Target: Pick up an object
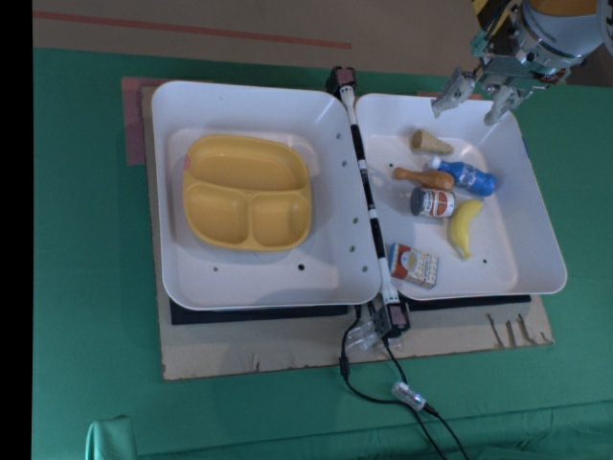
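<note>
Six small toys sit in the right bin: a curved yellow banana, a blue bottle, a round can, a brown drumstick, a cone-shaped piece and a flat printed carton. The left bin holds a glossy yellow three-compartment plate. The pincer hangs over the right bin's far edge, metal fingers spread apart with nothing between them.

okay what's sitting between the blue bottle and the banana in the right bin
In the camera view, a small can lies left of the gap between the blue bottle and banana; directly between them is bare bin floor.
</note>
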### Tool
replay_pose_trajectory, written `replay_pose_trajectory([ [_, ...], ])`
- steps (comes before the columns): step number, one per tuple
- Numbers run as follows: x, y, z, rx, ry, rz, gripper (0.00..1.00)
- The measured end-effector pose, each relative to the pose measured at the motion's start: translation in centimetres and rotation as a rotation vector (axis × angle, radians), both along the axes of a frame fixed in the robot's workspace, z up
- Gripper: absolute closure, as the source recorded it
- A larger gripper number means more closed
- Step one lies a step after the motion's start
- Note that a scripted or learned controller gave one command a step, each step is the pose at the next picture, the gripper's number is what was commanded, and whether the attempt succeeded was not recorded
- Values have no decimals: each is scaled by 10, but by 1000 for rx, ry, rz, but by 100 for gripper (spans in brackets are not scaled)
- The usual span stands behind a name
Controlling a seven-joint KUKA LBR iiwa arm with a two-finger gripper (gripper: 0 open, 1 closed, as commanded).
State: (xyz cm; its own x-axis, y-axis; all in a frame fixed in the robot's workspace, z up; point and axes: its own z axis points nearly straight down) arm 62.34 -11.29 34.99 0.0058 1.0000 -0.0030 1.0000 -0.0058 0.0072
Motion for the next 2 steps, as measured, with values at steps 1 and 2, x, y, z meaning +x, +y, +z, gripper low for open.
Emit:
replay_pose_trajectory([
  [1, 20, -26, -136, -3, 1, -1, 0],
  [2, 22, -29, -119, -8, -14, -7, 100],
])
